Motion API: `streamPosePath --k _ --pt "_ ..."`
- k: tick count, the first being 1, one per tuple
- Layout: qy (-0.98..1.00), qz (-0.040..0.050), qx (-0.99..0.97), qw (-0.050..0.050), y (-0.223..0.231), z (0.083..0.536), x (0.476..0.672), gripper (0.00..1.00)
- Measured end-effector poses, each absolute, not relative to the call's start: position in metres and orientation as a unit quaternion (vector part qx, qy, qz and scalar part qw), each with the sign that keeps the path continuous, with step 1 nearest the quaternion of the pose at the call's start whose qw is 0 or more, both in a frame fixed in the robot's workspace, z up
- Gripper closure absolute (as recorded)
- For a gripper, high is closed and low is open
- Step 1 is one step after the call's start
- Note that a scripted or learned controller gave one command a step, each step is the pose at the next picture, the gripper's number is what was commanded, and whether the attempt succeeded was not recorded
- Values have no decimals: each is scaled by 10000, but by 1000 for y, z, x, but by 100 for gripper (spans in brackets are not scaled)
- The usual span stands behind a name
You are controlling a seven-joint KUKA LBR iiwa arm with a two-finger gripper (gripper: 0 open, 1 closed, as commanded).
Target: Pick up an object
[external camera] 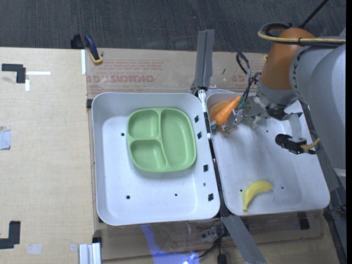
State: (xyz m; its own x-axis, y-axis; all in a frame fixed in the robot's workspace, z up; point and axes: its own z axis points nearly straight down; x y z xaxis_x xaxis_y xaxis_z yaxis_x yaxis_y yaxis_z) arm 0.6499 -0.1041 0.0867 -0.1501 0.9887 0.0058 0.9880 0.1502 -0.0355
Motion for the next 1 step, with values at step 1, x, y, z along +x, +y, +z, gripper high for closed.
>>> streamPosePath --k 1 --pt "-8108 5 -5853 -3 -142 92 579 0"
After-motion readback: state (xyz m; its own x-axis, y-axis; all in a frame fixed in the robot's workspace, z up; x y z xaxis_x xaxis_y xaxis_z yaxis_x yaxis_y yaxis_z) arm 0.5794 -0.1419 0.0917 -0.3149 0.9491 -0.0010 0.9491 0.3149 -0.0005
